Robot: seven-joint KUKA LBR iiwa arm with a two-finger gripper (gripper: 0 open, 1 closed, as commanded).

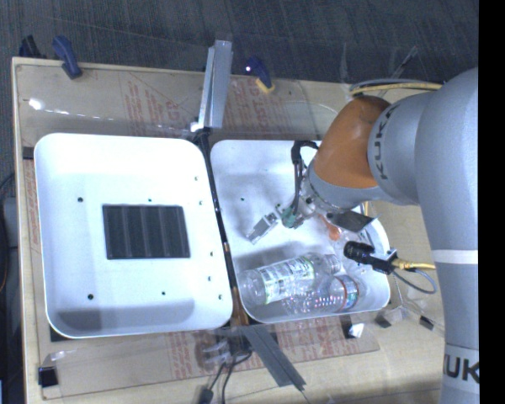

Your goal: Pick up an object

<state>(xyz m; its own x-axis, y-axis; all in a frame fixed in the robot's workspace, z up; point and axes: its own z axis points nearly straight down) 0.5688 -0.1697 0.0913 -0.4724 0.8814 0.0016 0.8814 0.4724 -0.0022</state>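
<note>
Two bins: left bin (59, 225) carries a dark grille (146, 231); right bin (236, 175) holds the objects.
Metal piece (261, 225): near centre, at nine o'clock from the gripper (291, 217).
Clear bottles (299, 283): six o'clock, lying flat.
Gripper: state unreadable, wrist covers it.
Advice: descend squarely over one object.
Unclear: bottle outlines merge.

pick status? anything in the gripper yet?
Done: the arm is down inside the right bin, gripper low beside a small grey object. In hand: nothing visibly between its fingers. Left: grasp and lift; the clear plastic bottle lies untouched along the near wall.
</note>
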